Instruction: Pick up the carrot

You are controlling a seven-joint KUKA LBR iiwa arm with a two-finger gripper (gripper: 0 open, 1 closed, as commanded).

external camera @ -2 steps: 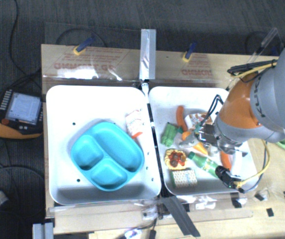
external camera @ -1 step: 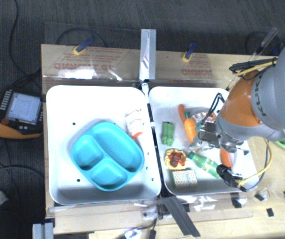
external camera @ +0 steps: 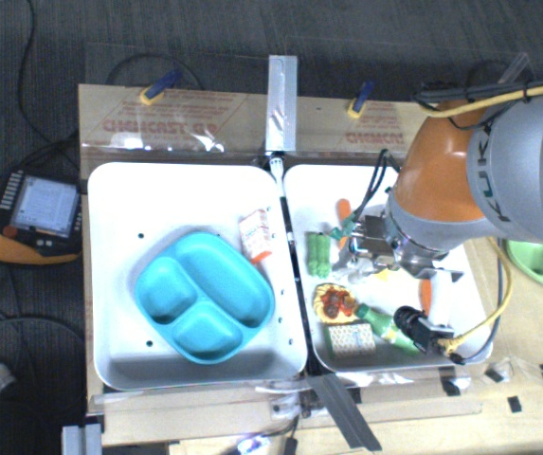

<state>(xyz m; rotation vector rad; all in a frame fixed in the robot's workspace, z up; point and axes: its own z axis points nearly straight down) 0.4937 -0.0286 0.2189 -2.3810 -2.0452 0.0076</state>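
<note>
— Where is the arm?

— It reaches over the right bin; the gripper hangs above the bin's middle, just right of a green ridged toy.

— Fingers apart or together?

— I cannot tell; the wrist hides them.

— And the carrot?

— An orange carrot-like piece lies near the bin's back, just above the gripper. A pizza slice, a waffle and a green bottle lie in front. The left bin holds a blue divided tray and a small carton.
</note>
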